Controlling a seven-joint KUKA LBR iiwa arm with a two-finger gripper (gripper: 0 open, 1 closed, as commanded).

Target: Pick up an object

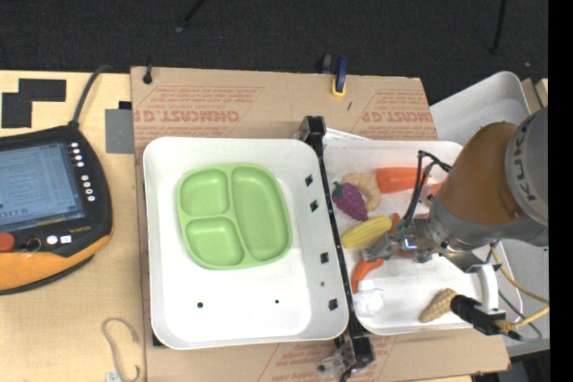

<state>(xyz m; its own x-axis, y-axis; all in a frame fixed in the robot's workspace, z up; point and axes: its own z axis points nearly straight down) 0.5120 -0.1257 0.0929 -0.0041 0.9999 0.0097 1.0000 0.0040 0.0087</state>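
Note:
The right bin [466, 328] holds several toy foods. A yellow corn cob [363, 233] lies near its left wall, with a purple eggplant [351, 200] and a beige piece [364, 184] just behind it. An orange carrot [397, 179] lies at the back, a red-orange pepper [366, 269] towards the front, and a tan bread-like piece [437, 306] at the front right. My gripper [396, 241] is low in this bin, right at the corn's right end and above the pepper. The arm's wrist hides the bin's right half.
The left bin [170, 300] carries a green divided plate [235, 216]. A black divider [328, 237] runs between the bins. A tablet-like pendant [45, 201] lies on the bench at far left. A small white item [369, 302] sits at the right bin's front left.

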